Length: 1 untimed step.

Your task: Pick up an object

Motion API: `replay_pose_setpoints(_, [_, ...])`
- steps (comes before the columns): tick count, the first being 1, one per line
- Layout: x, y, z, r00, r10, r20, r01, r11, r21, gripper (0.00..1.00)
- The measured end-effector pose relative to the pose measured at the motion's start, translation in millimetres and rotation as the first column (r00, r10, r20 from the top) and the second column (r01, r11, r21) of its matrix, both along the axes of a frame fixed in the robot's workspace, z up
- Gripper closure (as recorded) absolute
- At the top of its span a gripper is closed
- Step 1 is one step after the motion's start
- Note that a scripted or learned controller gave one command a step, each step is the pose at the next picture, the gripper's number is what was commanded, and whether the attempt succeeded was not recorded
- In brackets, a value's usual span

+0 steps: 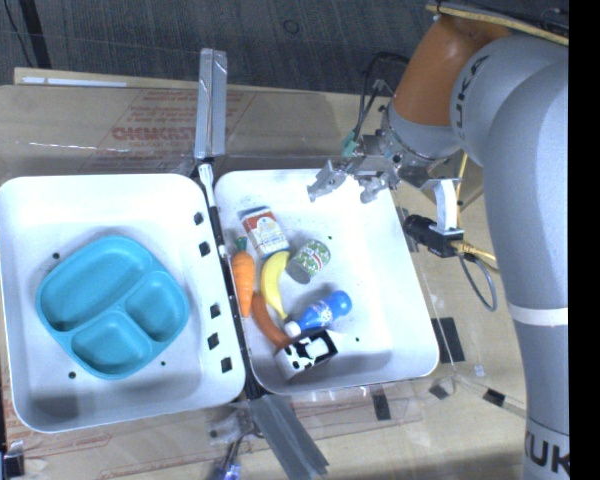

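Arm poised over the right bin's far rim

The grey arm hangs its gripper above the right bin, jaws apart and holding nothing. Left of that bin, the left bin holds a blue divided tray. Inside the right bin lie a banana, carrot, blue bottle, carton and small can.

In the right bin, a carrot, a banana, a small carton, a green can and a blue bottle are lying clustered together.
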State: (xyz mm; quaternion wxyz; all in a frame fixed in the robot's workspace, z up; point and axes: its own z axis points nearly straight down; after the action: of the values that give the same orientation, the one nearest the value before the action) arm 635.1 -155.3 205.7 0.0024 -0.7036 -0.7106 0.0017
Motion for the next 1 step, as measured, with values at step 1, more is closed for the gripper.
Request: replay_pose_setpoints(1, [-29.4, -4.8, -103.0, 0.996, 0.085, 0.009, -0.085, 0.996, -0.002, 0.0])
